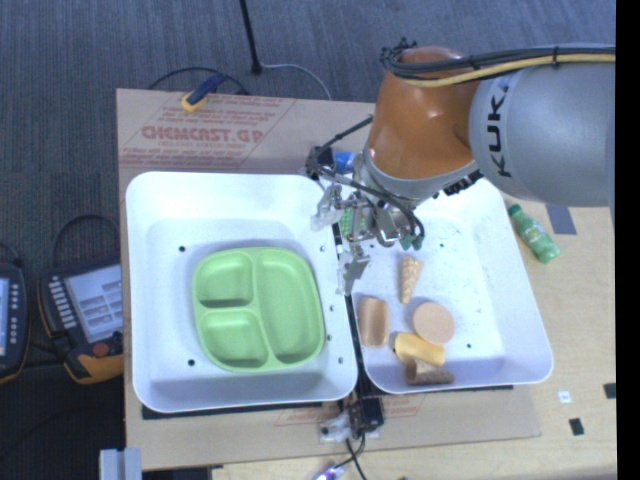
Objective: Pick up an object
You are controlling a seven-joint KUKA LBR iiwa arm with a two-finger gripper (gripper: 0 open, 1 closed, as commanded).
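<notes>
Gripper (pixel 352 258) hung over the left edge of the right bin (pixel 520 348), and I couldn't tell how it stood. Close beside it lay a cone (pixel 409 278). Past that were a tan roll (pixel 373 320), a round cookie (pixel 434 322) and a yellow block (pixel 418 348). Left of the right bin sat my green tray (pixel 258 308).

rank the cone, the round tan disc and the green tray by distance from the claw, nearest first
1. cone, just right of the claw, right bin
2. round tan disc, lower right, right bin
3. green tray, left bin; close to the disc's distance
</notes>
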